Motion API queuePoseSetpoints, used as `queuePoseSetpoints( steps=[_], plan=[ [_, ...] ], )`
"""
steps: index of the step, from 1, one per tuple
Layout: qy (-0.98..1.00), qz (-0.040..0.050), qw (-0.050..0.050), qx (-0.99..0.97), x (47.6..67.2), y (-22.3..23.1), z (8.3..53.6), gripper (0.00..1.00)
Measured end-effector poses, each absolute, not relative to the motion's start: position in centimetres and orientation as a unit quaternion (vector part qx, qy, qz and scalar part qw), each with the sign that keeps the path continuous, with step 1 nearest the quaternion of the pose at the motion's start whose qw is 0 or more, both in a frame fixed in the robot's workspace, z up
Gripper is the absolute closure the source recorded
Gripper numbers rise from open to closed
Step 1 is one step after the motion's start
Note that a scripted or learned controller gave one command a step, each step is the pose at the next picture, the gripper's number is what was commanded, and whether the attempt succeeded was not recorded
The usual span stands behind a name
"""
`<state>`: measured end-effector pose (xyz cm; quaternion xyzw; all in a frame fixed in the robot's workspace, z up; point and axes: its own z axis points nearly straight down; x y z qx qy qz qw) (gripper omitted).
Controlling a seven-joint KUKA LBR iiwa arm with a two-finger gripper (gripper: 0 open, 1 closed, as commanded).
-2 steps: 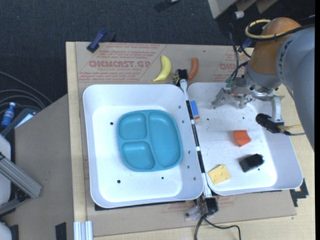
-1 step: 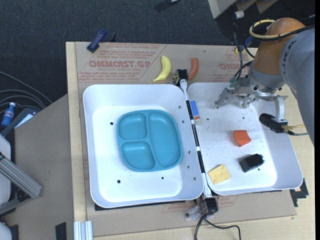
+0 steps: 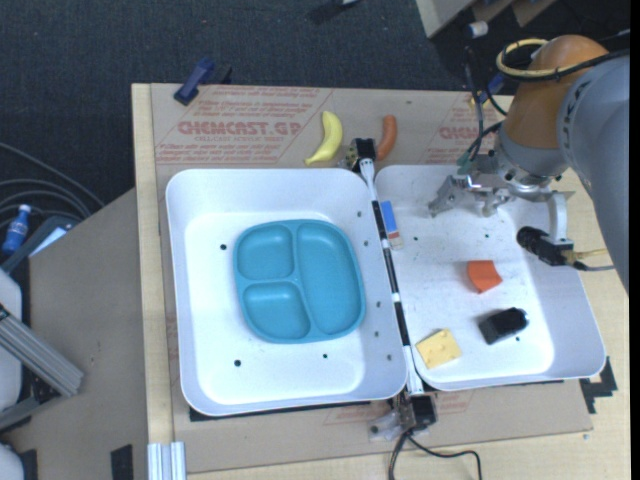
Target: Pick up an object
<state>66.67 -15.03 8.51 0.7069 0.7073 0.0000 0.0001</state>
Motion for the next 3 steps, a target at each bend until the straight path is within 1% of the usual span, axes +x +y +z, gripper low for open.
queuePoseSetpoints(
  steps=[1,2,3],
  plan=[
    [0.707,-0.0003,-0.001,0.707,66.7,-14.1,8.5,0.00],
    [0.707,0.0003,0.001,0.707,66.7,-19.3,8.5,0.00],
    [0.707,0.0010,0.003,0.707,66.8,-19.3,9.6,1.00]
  ],
)
